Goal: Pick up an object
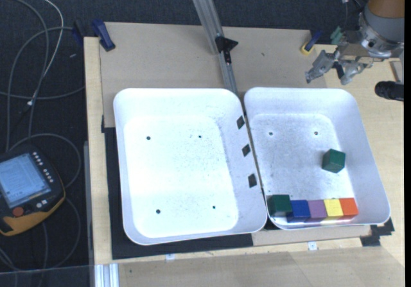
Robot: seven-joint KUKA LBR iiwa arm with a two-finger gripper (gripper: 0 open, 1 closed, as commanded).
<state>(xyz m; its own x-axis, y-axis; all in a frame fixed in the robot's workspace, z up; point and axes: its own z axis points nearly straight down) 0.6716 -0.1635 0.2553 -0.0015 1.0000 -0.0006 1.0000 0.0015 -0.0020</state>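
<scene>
You see the gripper (332, 69) at the upper right of the frame, above the worktop (160, 61) beyond the bins, fingers spread wide and holding nothing. The right bin (289, 103) holds a lone green cube (333, 160) and, along its lower wall, a row of cubes (313, 207). That tight row against the wall could block the fingers. The left bin (180, 103) holds no objects.

Two bins side by side on bench (160, 54). Right bin (359, 125): lone cube (333, 160) mid-right; row of five cubes (313, 207) along front wall. End effector (335, 69) beyond right bin's rear edge.
</scene>
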